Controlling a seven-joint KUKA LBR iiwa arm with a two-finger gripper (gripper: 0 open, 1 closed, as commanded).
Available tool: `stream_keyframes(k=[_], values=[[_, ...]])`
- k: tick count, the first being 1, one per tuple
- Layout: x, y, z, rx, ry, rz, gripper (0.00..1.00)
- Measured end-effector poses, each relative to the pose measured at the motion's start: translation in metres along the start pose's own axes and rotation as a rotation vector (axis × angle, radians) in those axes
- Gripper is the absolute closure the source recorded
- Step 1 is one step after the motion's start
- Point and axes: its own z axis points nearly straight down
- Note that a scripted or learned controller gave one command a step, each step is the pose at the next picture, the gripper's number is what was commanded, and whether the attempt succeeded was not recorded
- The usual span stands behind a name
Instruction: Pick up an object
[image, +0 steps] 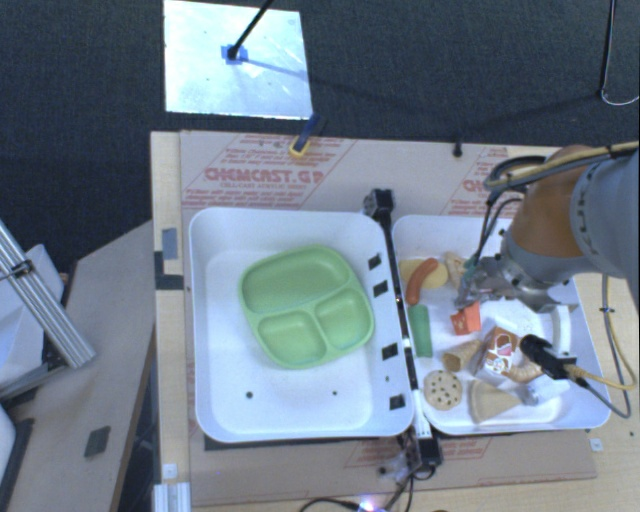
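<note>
The right bin (590, 400) holds several toy foods. My gripper (468, 297) reaches down into the middle of it, right above a small orange block (464, 321). The gripper's tip looks to be touching the top of the block or just over it; I cannot see a grasp. To the left lie a red sausage (426, 278) and a green cucumber (420, 330). Toward the front are a round cookie (441, 390), a tan wedge (489, 401) and a brown-and-white packet (499, 354).
The left bin (215, 400) holds a green divided plate (305, 305). A black-clipped divider (392, 300) runs between the bins. A pale food piece (456, 266) sits behind the gripper. The grey arm (570, 225) covers the right bin's far right corner.
</note>
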Motion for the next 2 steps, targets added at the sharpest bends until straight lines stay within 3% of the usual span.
stream_keyframes(k=[2], values=[[0.003,0.011,-0.114,-0.004,0.0,-0.005,1.0]])
